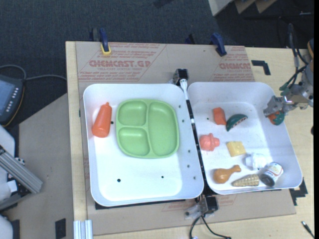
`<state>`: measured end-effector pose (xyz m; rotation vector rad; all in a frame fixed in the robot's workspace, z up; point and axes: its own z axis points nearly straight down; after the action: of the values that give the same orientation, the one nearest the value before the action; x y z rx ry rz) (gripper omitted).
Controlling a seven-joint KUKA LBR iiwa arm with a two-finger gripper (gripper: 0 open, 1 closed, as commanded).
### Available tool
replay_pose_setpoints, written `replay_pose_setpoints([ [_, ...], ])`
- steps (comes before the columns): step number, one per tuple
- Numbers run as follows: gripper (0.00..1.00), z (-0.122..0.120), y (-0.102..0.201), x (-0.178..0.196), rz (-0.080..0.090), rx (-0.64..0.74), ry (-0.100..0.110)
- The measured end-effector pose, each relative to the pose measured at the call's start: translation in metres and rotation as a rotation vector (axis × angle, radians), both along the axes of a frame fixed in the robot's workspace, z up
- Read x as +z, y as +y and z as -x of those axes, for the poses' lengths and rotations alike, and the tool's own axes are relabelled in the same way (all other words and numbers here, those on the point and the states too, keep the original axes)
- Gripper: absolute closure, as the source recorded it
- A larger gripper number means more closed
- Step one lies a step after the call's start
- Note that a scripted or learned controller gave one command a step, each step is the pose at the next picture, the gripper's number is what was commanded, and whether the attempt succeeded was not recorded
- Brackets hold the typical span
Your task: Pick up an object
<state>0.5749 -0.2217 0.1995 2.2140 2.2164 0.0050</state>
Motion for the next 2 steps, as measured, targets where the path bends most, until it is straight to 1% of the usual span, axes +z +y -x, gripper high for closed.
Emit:
replay_pose_setpoints([
  [1,1.00,-0.001,0.000,0.027,-0.001,0.000,0.003],
  [2,1.00,-0.019,0.048,0.017,-0.005,0.004,0.009],
])
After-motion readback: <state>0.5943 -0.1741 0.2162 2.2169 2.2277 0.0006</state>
